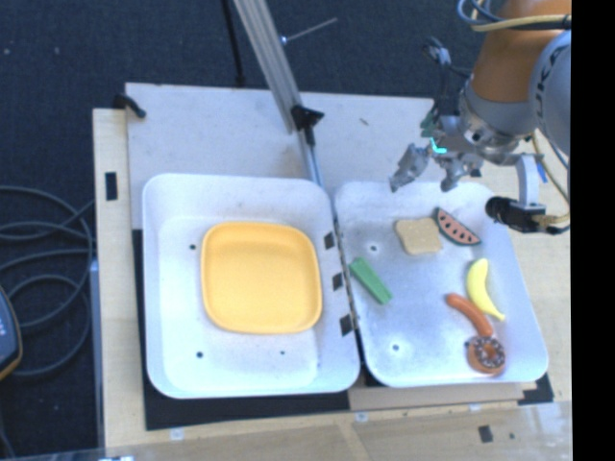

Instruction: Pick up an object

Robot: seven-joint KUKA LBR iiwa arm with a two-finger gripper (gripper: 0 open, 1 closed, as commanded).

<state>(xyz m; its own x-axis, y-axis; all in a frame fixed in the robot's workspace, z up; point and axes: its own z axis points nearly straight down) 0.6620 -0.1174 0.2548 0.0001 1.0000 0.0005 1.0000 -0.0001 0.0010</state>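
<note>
My gripper [429, 173] hangs over the far edge of the right bin [423, 353], its two fingers spread apart with nothing between them. Just below it lie a tan bread slice [419, 236] and a watermelon slice [456, 227]. A green block [369, 280] rests near the bin's left wall. Toward the right side sit a yellow banana [483, 287], an orange sausage [469, 313] and a chocolate doughnut [485, 353].
The left bin [168, 353] holds a yellow square plate [260, 277]. A slanted metal rod [274, 60] with a black clamp stands behind the gap between the bins. Cables lie on the floor at the left.
</note>
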